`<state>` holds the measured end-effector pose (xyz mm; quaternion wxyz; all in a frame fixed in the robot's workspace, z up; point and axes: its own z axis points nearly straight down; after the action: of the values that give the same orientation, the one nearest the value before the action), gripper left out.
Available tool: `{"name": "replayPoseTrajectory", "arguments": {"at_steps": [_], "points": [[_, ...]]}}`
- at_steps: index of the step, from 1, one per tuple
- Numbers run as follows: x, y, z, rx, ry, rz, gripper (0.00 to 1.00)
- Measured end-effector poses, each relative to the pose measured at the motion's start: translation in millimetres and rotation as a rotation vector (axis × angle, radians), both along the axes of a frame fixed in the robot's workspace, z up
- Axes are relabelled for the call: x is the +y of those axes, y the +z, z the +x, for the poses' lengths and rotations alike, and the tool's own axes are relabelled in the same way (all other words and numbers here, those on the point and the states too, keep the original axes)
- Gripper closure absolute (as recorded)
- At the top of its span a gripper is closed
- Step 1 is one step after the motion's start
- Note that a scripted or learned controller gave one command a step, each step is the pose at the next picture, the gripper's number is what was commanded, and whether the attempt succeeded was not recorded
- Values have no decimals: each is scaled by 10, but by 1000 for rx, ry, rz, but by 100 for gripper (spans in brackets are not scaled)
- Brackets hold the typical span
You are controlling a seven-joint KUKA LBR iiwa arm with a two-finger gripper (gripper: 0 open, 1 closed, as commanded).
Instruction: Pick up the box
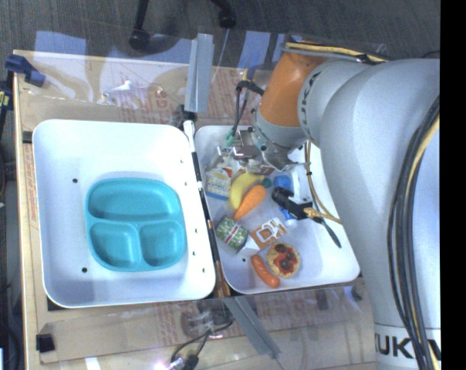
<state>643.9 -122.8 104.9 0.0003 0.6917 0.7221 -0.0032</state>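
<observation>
We cannot tell how the gripper (239, 149) stands; it hangs low over the right bin's (337, 262) far end, blurred among toys. The small box (218, 182) lies just beneath, beside a carrot (251, 200). Two bins sit on the worktop (133, 326); the left bin (55, 176) holds one teal tray (134, 223).

The right bin (337, 264) was crowded — a carrot (251, 200), a yellow fruit (241, 185), a green can (231, 233), a small pizza (283, 259) and a sausage (265, 271) lay close together, with little room between them. The arm (356, 129) covered the bin's upper right part. The left bin (55, 160) had open floor around the blue tray (134, 223) — wide on its upper side.
</observation>
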Motion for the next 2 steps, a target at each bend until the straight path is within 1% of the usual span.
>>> {"name": "replayPoseTrajectory", "arguments": {"at_steps": [1,2], "points": [[137,1,-82,-15,42,-11,0],[46,-1,-27,2,43,1,0]]}}
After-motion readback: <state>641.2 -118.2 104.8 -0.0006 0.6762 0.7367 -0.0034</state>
